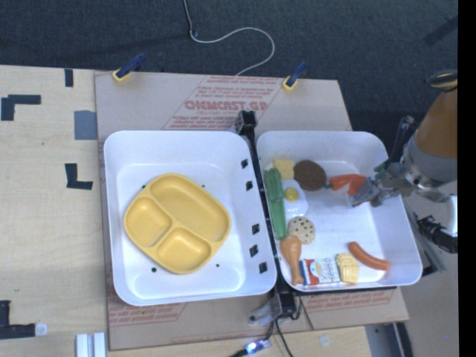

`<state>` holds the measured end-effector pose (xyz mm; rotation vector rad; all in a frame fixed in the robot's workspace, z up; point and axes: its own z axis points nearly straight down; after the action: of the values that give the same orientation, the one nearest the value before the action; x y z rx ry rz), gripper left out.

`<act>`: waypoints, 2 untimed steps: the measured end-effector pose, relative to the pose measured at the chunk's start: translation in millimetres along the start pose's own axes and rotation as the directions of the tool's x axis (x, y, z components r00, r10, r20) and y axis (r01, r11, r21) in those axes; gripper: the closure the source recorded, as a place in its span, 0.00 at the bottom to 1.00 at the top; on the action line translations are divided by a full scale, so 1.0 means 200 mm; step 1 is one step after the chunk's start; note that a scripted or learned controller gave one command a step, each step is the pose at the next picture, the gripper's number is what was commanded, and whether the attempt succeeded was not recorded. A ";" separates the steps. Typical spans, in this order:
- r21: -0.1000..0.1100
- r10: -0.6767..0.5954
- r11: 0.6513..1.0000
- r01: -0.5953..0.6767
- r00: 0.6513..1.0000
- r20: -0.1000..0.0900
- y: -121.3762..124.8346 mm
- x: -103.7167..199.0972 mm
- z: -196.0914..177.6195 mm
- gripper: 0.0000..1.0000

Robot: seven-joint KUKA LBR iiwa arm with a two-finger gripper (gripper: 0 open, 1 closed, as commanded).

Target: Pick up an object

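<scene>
Two white bins side by side on a cardboard sheet (pixel 223 106). In the left bin (pixel 119 155), a yellow divided plate (pixel 177 222), tilted toward 10 o'clock. In the right bin (pixel 401 262), toy food: brown patty (pixel 309 175) at about 11 o'clock, green stalk (pixel 276 201) along the left wall, fried egg (pixel 291 195) just beside it, cookie (pixel 302 230) near centre, drumstick (pixel 292 253), small carton (pixel 321 271) and corn piece (pixel 347 268) around 6 o'clock, sausage (pixel 367 256) at 5 o'clock. Gripper (pixel 366 195) at 3 o'clock over the right bin, low beside an orange-red piece (pixel 345 181) (a carrot, perhaps). Cannot tell how wide the tool stands, nor whether anything sits in its grasp.
</scene>
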<state>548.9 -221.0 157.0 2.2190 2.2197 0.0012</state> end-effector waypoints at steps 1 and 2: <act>0.001 -0.001 1.000 0.001 1.000 0.000 0.01 0.00 -0.21 1.00; 0.002 -0.001 1.000 0.001 1.000 -0.001 0.02 0.01 -0.34 1.00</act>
<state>551.9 -219.7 225.2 2.2191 2.2228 0.0001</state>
